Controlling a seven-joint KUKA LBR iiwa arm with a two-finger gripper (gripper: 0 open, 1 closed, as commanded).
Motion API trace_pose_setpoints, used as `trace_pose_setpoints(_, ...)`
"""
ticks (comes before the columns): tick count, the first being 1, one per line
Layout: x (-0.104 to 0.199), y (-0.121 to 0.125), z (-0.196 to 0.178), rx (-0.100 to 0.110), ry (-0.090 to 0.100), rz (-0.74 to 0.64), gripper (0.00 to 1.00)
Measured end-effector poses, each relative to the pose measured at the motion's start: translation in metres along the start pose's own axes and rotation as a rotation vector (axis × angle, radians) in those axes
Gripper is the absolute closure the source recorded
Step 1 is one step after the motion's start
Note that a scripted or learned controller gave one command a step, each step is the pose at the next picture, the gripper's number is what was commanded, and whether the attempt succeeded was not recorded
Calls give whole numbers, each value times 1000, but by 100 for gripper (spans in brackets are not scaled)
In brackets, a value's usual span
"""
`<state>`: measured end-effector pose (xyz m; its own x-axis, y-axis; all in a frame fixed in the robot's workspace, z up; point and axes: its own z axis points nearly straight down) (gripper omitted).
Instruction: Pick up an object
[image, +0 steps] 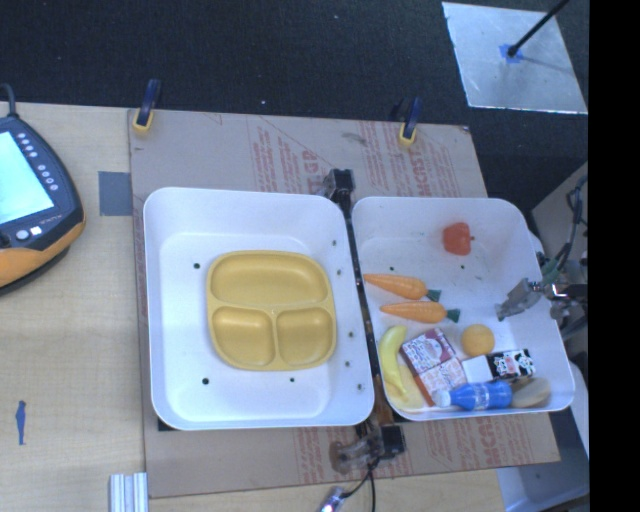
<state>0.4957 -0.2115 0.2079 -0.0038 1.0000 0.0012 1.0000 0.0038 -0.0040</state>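
Note:
The right bin holds the objects. A red tomato lies near its back. Two orange carrots lie side by side at the bin's left. Along the front sit a yellow banana, a red and white carton, an orange ball, a blue bottle and a small black and white carton. My gripper shows as a small grey metal part at the bin's right rim, to the right of the orange ball, with nothing seen in it.
The left bin carries a yellow divided plate. A control pendant rests on the bench at far left. Blue and yellow clamps pin the cardboard sheet at the back.

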Motion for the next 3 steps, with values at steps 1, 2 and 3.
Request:
trace_pose_setpoints(1,35,42,117,2,-1,-3,0)
trace_pose_setpoints(2,19,6,116,1,-1,-2,0)
trace_pose_setpoints(3,18,7,106,1,-2,-7,100)
